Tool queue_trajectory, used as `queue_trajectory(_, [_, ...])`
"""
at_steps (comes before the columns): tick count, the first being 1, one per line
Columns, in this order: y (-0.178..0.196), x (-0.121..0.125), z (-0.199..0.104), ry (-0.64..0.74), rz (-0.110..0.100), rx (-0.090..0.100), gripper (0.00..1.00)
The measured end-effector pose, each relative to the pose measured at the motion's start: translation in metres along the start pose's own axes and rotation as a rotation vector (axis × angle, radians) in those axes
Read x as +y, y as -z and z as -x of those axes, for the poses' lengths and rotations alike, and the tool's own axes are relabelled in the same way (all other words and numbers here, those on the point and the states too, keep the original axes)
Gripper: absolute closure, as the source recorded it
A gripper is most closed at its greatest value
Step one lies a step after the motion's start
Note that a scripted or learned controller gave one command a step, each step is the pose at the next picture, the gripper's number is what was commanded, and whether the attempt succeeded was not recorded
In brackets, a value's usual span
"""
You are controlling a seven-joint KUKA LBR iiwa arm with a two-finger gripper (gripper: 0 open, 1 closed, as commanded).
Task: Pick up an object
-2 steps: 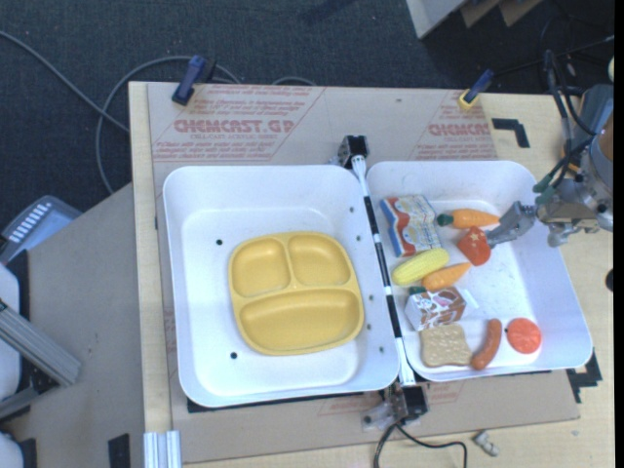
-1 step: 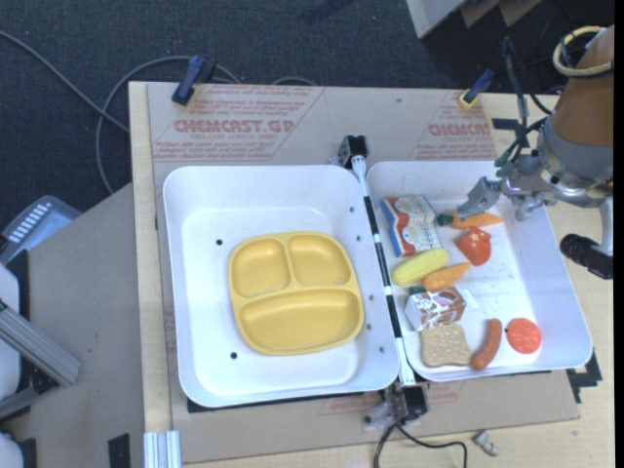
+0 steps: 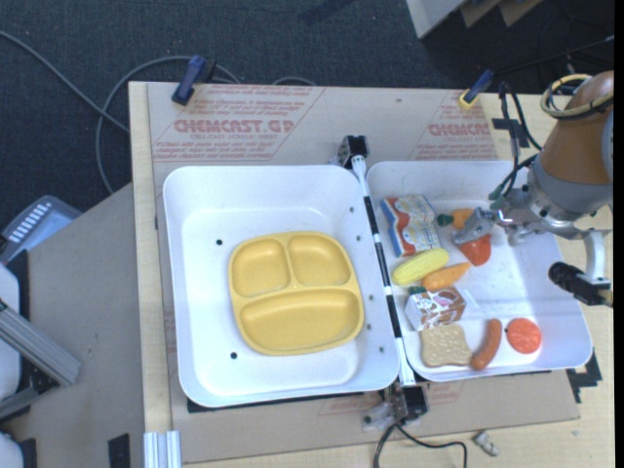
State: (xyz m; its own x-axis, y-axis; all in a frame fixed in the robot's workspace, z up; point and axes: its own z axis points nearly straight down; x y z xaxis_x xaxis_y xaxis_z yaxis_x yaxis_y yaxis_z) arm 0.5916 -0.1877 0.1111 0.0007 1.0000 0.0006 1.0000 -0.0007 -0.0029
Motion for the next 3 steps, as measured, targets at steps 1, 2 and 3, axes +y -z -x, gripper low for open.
queue_trajectory(1, [-0.027,-0.003,-0.021,0.001,0.000,0.001,0.00])
queue_trajectory(2, [-0.016,-0.003,-0.021,0.001,0.003,0.000,1.00])
queue_trajectory(3, [0.038,0.011,-0.020,0.001,0.005,-0.002,1.00])
